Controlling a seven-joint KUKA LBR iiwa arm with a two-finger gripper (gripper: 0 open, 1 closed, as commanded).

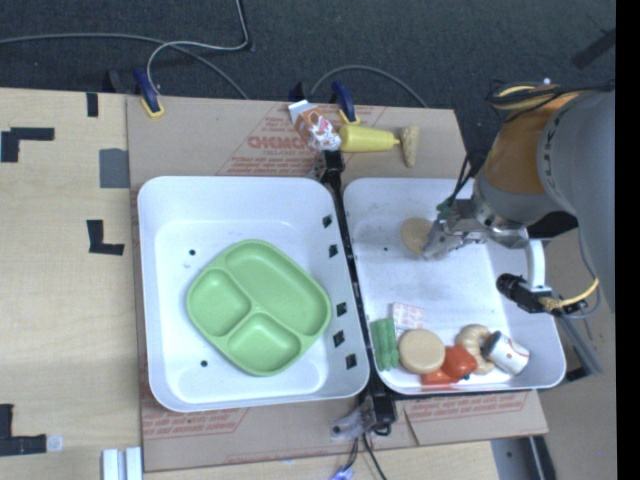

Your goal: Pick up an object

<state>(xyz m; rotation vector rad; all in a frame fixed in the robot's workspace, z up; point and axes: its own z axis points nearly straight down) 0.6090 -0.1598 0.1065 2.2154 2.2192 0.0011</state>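
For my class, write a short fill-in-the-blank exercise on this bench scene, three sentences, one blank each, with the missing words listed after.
1. The green divided plate lies in the ____ bin.
2. The claw is down in the right bin, beside a round ____ object.
3. The plate has ____ compartments.

Missing words: left; tan; three
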